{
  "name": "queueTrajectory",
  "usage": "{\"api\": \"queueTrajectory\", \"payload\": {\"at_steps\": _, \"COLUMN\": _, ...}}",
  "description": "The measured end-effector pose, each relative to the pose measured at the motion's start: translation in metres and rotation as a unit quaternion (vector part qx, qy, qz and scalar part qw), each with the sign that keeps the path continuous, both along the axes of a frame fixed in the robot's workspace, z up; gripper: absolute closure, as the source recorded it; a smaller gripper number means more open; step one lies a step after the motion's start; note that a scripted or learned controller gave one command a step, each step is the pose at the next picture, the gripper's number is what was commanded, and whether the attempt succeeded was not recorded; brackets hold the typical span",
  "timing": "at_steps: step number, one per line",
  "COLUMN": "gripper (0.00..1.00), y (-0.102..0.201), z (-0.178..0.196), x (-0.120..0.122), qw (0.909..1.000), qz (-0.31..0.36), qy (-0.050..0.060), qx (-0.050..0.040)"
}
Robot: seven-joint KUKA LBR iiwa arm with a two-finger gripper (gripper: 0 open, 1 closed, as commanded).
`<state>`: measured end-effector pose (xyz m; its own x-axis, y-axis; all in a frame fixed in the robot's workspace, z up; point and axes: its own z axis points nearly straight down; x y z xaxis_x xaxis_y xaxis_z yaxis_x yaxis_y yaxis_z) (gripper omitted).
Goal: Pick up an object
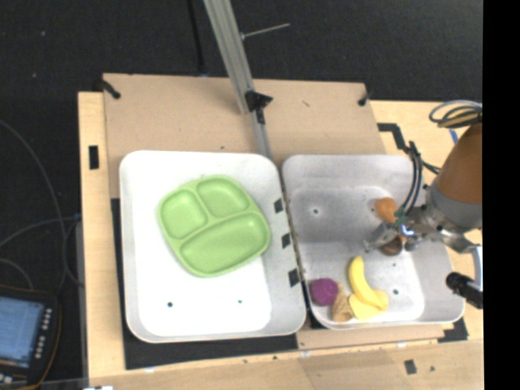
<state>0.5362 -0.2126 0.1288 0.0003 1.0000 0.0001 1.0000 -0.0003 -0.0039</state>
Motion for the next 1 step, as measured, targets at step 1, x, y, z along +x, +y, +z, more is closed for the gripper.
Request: {"api": "queueTrajectory", "payload": {"at_steps": 1, "gripper": 1.0, "y": -0.0019, "z": 0.0146, "x": 0.002, "qw": 1.0, "qz": -0.002, "qy": -0.004, "qx": -0.001}}
